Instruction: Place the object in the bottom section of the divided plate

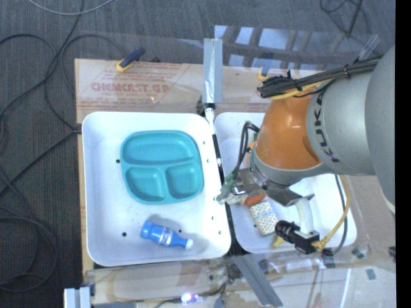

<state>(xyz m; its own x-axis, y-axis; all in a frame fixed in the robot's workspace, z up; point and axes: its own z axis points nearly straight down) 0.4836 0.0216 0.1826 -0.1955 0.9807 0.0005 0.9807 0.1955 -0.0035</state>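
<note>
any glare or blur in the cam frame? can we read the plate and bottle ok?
Camera view: plate and bottle sharp and evenly lit, soft shadows in the left bin; glare on the clear panel at the bottom edge; arm looms large and slightly soft, hiding much of the right bin.

Faded red lettering ran across the brown cardboard sheet [138, 85] that lay on the tabletop above the left bin; the print was too washed out to make out with any confidence, though it looked like one long word in capitals with a fainter line beneath. On the grey arm [350, 117], dark capital letters reading "KUK" stood along the curved casing just beside the orange band, the rest of the brand name turning away around the housing.
</note>
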